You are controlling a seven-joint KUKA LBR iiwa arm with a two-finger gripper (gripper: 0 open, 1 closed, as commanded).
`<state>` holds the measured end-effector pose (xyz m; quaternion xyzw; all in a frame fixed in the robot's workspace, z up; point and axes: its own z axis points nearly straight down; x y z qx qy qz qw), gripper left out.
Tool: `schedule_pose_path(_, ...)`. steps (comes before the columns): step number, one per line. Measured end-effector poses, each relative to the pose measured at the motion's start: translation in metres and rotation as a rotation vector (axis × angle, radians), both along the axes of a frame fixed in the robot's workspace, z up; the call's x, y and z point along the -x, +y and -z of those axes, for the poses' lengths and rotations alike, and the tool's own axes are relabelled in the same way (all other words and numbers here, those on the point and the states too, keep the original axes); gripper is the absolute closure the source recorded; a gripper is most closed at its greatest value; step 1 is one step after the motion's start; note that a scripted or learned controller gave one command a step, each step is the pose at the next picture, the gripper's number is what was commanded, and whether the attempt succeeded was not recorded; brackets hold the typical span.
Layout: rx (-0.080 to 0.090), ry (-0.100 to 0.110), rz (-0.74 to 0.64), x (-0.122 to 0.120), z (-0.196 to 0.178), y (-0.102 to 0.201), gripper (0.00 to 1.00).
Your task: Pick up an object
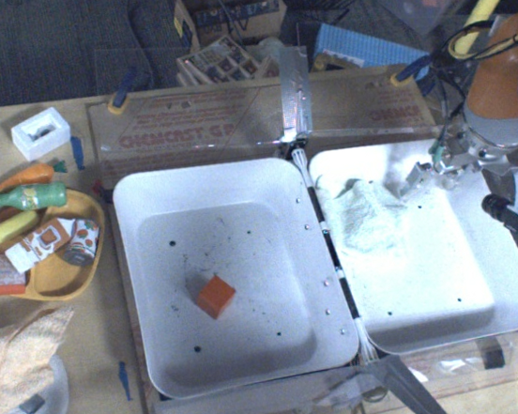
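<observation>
An orange cube point(216, 295) lies on the floor of the left bin point(147, 216), a little left of its middle. In the right bin point(498, 293) a pale, crumpled cloth-like piece point(366, 216) rests near the upper left part. My gripper point(418, 177) hangs over the upper part of the right bin, just right of that pale piece and close to its edge. The grey arm with its orange band point(495, 94) reaches in from the right. I cannot make out whether the gripper touches the pale piece.
A yellow bowl point(56, 280) with toy food and packets stands on the bench left of the bins. A white box point(41, 132) sits behind it, a beige cloth point(19, 361) in front. A clear panel point(201, 128) runs along the bins' far side. Cables hang at the far right.
</observation>
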<state>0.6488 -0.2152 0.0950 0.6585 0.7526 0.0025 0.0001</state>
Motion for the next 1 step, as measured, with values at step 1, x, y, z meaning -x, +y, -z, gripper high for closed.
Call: schedule_pose_path(1, 0.004, 0.001, 0.155, -0.0192, 0.0030, 0.0822, 0.00)
